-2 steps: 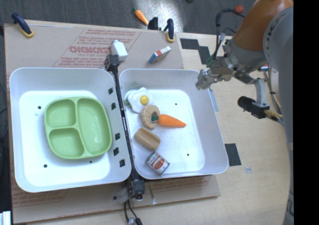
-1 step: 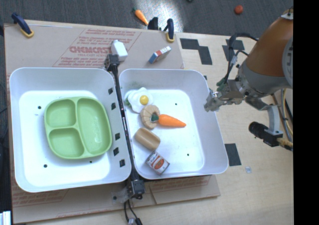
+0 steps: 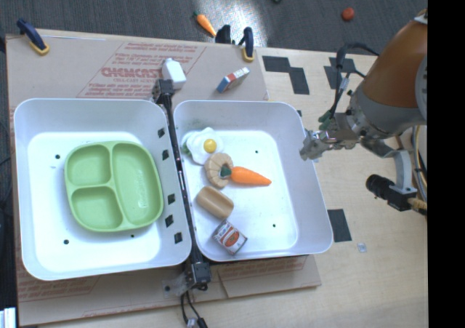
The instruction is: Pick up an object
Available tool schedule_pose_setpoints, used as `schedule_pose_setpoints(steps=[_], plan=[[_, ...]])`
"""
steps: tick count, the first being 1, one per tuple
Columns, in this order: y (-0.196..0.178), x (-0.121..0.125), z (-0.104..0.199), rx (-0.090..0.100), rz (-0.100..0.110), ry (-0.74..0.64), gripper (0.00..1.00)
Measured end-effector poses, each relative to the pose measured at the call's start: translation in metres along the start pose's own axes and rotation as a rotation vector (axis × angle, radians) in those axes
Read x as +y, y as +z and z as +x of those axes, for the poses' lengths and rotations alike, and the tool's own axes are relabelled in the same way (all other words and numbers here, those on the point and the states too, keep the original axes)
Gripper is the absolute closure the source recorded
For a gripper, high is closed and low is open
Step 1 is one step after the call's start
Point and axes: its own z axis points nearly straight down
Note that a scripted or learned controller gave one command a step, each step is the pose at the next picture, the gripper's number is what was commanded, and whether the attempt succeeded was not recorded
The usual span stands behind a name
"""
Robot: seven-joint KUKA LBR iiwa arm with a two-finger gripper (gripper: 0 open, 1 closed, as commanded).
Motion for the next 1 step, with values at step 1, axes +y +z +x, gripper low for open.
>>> schedule_pose_setpoints(steps=[1], plan=[[-0.0102,0.0007,0.0003,0.000,-0.001,-0.004,1.00]])
